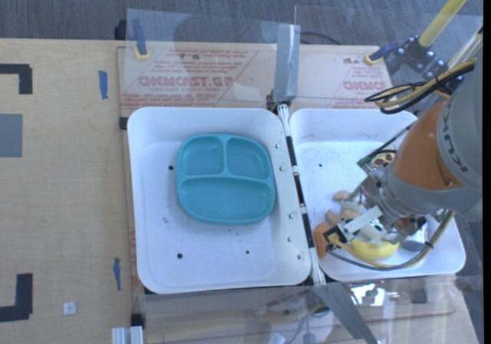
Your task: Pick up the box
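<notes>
Right bin (322, 147) (arm inside); teal plate (226, 179) left.

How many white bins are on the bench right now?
2. The left bin holds a teal divided plate; the right bin sits beside it, under the arm.
</notes>
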### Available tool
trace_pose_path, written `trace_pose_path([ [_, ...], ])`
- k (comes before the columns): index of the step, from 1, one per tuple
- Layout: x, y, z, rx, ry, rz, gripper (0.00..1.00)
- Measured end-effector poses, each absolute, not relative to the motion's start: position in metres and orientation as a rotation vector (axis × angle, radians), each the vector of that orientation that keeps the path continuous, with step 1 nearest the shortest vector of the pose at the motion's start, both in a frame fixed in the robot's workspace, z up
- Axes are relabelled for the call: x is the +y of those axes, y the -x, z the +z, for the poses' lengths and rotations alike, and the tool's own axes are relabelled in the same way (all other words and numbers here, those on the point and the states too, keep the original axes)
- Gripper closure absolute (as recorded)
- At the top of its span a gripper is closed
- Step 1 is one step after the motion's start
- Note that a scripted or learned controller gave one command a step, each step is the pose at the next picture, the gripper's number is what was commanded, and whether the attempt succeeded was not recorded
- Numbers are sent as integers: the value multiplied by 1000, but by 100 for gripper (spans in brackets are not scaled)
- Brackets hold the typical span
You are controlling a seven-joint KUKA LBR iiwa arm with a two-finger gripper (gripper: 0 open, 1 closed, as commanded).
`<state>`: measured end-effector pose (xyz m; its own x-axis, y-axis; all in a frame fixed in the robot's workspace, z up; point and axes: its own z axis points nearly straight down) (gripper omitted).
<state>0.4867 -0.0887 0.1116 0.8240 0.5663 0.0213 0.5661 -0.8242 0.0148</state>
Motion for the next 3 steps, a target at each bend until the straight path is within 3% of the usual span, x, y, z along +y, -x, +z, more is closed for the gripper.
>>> trace_pose_path([
  [1, -87, -479, 96, 934, -3003, -4, 0],
  [2, -92, -481, 90, 970, -2995, 7, 0],
  [3, -57, -521, 362, 797, -3040, -4, 0],
])
